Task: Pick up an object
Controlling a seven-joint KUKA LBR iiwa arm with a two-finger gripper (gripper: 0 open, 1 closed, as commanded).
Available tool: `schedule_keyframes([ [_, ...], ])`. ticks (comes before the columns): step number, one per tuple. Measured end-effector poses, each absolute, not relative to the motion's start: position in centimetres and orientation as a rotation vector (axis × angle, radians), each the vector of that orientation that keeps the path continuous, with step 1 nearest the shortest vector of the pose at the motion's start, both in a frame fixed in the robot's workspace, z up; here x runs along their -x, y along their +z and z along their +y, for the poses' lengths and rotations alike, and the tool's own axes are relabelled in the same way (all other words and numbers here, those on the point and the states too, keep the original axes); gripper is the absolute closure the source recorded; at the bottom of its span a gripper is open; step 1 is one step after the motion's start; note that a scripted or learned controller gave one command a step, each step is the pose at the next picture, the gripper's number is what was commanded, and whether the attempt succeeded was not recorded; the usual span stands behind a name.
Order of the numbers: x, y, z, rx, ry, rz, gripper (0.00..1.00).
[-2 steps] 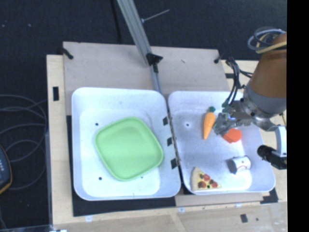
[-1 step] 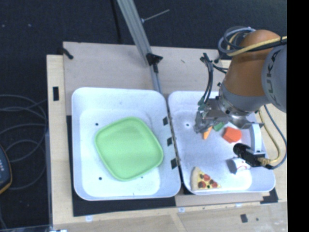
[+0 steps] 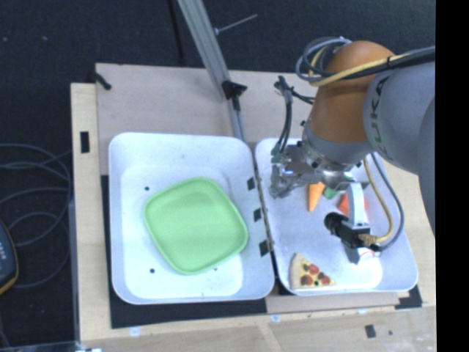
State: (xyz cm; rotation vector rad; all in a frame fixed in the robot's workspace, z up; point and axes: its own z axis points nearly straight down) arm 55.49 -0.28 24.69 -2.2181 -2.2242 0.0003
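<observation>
My gripper hangs low over the upper left part of the right bin, close to the wall it shares with the left bin. Just to its right lies an orange carrot, pointing down, apart from the gripper. Past the carrot, a small green piece and a red thing are partly hidden under the arm. A pizza slice with red toppings lies at the bin's front edge. I see nothing held in the gripper.
A green square plate lies in the left bin. A metal pole slants up from between the bins at the back. The large grey and orange arm covers the right bin's upper right.
</observation>
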Motion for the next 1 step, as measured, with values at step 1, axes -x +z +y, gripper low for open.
schedule_keyframes([
  [1,-56.46,24.6,5.83,2.217,-0.001,-2.225,1.0],
])
